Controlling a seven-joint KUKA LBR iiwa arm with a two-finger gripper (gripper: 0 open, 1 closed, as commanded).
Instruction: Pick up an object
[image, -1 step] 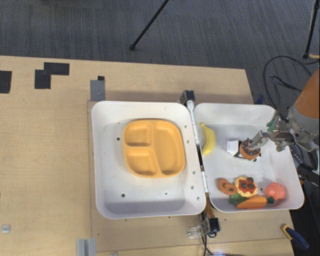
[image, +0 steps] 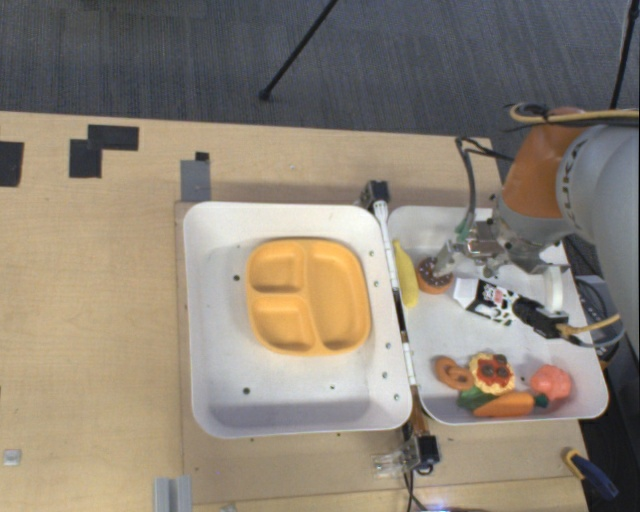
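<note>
My gripper (image: 462, 248) hangs over the upper part of the right bin (image: 590, 400), on the grey arm with the orange band. Just to its left lies a brown round chocolate-doughnut toy (image: 434, 274), close to the gripper tip; I cannot tell whether they touch. A yellow banana-like piece (image: 405, 274) lies along the bin's left wall. A black-and-white patterned object (image: 490, 299) rests just below the gripper. Along the bin's near side are a pretzel (image: 453, 373), a small pizza (image: 492, 371), an orange carrot (image: 506, 405) and a pink-red fruit (image: 551, 382).
The left bin (image: 230, 400) holds a yellow divided plate (image: 305, 295) in its middle. A ridge with a black clamp (image: 376, 190) separates the two bins. Wooden bench surface surrounds both bins.
</note>
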